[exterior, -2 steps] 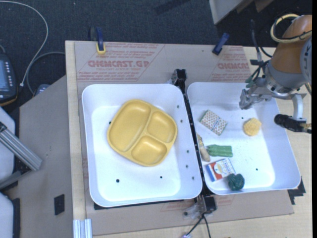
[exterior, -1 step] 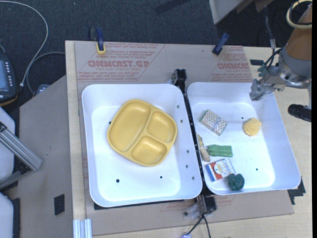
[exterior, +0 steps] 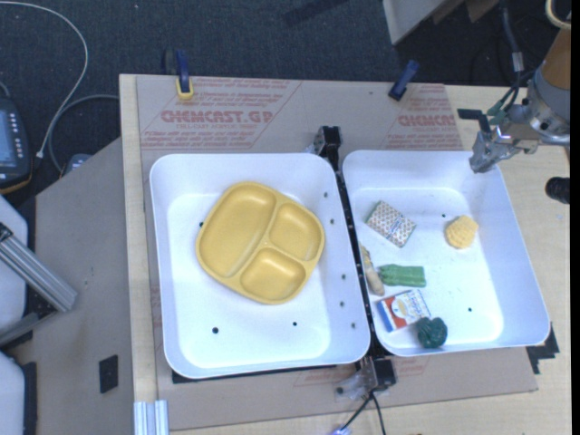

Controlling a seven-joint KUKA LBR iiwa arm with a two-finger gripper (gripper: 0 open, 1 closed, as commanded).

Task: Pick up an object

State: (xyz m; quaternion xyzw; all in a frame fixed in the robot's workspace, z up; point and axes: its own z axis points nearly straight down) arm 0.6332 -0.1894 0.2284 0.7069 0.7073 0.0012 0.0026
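The gripper [exterior: 487,155] hung at the far right corner of the right bin [exterior: 517,243], over its rim, w/ the arm [exterior: 553,98] coming in from the right. Whether it was open or shut couldn't be told from this angle — nothing was seen in it.

Right bin contents, all lying on the floor of the bin, apart from the gripper:
- a small patterned packet [exterior: 391,222], tilted, near the middle-left
- a yellow lumpy piece [exterior: 461,232] to its right, nearest the gripper but well below it
- a green block [exterior: 402,275] below the packet, w/ a pale tan stick [exterior: 371,272] just beside it along the bin's left wall
- a red-white-blue card [exterior: 404,308] near the front, touching or nearly touching a dark green round thing [exterior: 431,333] at its lower right

The left bin [exterior: 172,270] held a yellow divided plate [exterior: 260,241], three compartments, sitting roughly centre, turned at a slant.

Both bins sat side by side on a cardboard sheet [exterior: 272,107] w/ red print.
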